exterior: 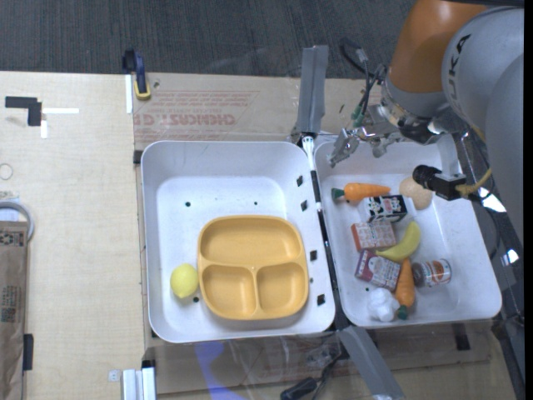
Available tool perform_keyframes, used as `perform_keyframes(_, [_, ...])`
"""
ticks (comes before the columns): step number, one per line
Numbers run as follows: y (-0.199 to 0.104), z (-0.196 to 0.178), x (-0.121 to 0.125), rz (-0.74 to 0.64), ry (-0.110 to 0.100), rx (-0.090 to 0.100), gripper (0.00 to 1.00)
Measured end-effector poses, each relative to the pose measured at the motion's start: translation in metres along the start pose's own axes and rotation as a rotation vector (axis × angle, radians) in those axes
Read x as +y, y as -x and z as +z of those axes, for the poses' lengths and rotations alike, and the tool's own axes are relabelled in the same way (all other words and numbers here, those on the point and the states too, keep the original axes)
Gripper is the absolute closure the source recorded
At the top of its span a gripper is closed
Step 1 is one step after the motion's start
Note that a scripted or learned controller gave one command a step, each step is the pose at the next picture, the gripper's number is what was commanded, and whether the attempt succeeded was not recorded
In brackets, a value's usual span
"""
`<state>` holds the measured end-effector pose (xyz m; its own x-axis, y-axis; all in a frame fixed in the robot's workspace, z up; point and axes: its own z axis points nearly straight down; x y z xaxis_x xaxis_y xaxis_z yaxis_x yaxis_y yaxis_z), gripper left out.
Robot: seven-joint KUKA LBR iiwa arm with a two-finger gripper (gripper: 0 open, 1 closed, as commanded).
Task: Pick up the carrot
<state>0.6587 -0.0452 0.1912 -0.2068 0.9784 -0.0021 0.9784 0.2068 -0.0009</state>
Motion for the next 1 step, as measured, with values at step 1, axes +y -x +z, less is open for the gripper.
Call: perform_keyframes(1, [0.0559,0.0421,-0.0183,-0.234,-0.001,0.001,0.00])
